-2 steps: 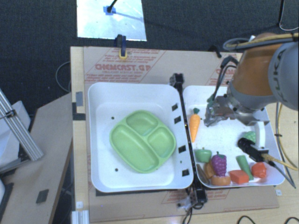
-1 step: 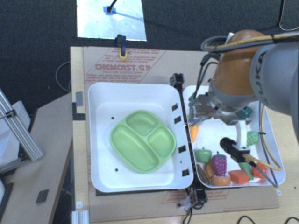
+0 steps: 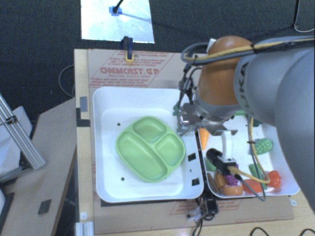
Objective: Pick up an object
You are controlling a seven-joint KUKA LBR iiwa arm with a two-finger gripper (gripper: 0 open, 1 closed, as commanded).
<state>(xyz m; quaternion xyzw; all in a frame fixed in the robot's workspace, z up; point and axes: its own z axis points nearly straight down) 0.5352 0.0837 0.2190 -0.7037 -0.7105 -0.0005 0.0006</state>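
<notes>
**A:** What does the overhead view show?

**B:** A counter (image 3: 81, 85) carries two shallow white bins side by side. The left bin (image 3: 106, 132) holds one green plate (image 3: 150, 149) with three compartments, lying flat near its middle. The right bin (image 3: 290, 187) holds small toy foods. A grey arm (image 3: 275, 87) with an orange band reaches in from the right and covers much of that bin.

**A:** Where is the claw?

**B:** The claw (image 3: 189, 124) hangs over the wall between the two bins, just right of the plate's far rim. I cannot tell whether it is open or closed, and I see nothing in its hold.

**A:** What could it pick up?

**B:** The closest thing is an orange piece (image 3: 203, 135), perhaps a carrot, just right of the claw inside the right bin. Farther right lies a knobbly green toy (image 3: 263, 145). At the near edge sit a red toy (image 3: 273, 178) and a purple-and-orange toy (image 3: 230, 183).

**A:** What could go wrong from here?

**B:** The main risk, I think, is the wall. The claw hangs over both rims, so a straight drop could land on the wall and close on nothing. The orange piece lies close to that wall, which may leave little room to get around it, and a nudge could push it aside. The plate is wide and flat, so a grip on its rim could slip. The arm also hides part of the right bin, and toys there could get knocked.
</notes>
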